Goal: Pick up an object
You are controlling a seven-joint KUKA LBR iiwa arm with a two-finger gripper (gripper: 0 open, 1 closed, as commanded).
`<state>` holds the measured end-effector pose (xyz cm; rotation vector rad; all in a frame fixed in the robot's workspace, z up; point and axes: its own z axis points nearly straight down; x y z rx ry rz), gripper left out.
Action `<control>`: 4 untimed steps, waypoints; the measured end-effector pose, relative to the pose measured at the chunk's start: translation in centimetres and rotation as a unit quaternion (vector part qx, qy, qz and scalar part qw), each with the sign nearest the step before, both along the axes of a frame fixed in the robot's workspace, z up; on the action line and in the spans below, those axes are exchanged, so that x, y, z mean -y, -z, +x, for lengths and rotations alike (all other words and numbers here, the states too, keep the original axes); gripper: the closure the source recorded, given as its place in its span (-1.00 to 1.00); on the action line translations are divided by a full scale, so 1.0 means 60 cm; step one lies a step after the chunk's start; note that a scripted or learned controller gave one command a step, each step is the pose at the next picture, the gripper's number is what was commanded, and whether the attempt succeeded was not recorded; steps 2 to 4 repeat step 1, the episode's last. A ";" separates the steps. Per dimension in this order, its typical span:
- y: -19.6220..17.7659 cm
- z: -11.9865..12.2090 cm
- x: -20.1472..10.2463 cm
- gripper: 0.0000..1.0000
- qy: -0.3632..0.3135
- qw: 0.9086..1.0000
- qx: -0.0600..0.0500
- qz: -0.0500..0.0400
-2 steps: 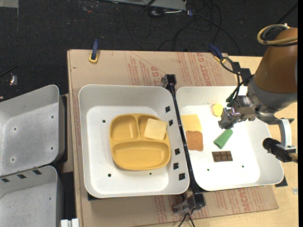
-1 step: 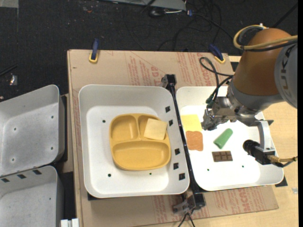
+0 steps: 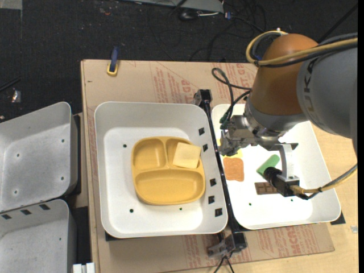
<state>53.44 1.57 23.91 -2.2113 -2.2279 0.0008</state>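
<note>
Over the right bin (image 3: 324,209), the end effector (image 3: 230,144), its state indiscernible, hangs just above the orange piece (image 3: 234,169), with the green block (image 3: 267,165) to its right.

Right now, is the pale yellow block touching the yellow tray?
Touching. The camera view shows the pale yellow block lying on the yellow tray, in its upper-right compartment and overlapping the tray's right rim.

You get bright, even overhead light. The right bin (image 3: 318,209) glares almost pure white, washing out its surface detail. Shadows are soft under the arm (image 3: 307,84). The dark floor (image 3: 45,33) looks grainy, perhaps slightly blurred.
</note>
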 end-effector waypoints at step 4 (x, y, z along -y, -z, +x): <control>0.015 -0.001 -0.088 1.00 0.000 1.000 0.000 0.000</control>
